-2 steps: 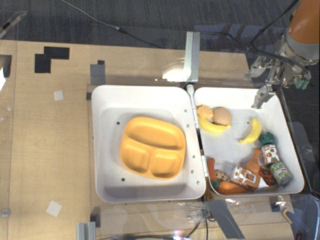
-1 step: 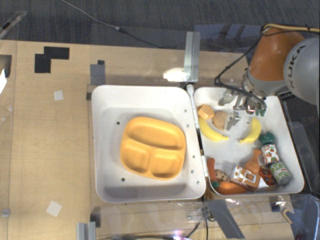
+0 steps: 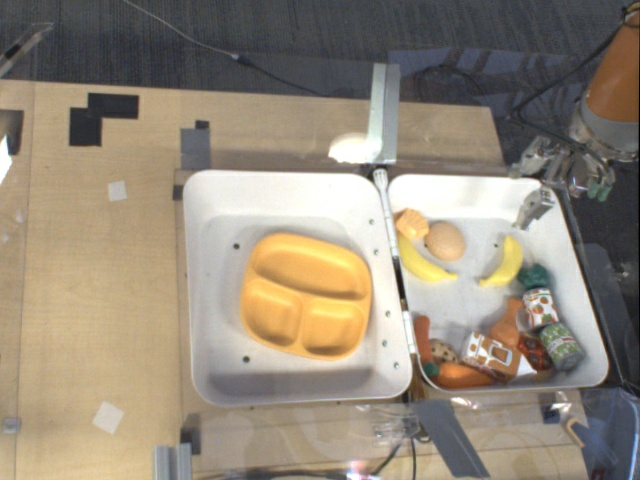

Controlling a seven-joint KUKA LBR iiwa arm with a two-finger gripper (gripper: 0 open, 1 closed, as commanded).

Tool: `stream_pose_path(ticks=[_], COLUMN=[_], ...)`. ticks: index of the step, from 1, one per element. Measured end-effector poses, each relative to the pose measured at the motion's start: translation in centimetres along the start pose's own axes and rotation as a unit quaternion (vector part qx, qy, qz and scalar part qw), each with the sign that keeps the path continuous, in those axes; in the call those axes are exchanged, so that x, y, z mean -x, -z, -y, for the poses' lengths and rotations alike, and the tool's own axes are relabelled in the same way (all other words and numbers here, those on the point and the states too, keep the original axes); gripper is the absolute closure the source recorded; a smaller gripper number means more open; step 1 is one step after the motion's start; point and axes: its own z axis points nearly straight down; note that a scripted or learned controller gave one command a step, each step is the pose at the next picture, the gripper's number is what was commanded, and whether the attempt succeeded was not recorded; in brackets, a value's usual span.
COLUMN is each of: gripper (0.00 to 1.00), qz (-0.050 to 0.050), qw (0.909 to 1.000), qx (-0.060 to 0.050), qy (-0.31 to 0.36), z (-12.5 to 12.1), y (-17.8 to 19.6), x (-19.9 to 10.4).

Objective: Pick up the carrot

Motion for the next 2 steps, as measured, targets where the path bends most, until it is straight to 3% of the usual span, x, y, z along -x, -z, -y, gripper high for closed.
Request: stream_pose_path(ticks=[1,2], gripper=[0.00,0.00], qz=[-0.004,-0.005], qw=[0.9993,0.9931], qx=[0.002,0.003], qy=[0.037,-0.117], z=[-3.6,-11.9], y=[-9.4,-9.5], x=[-5.3,-7.2])
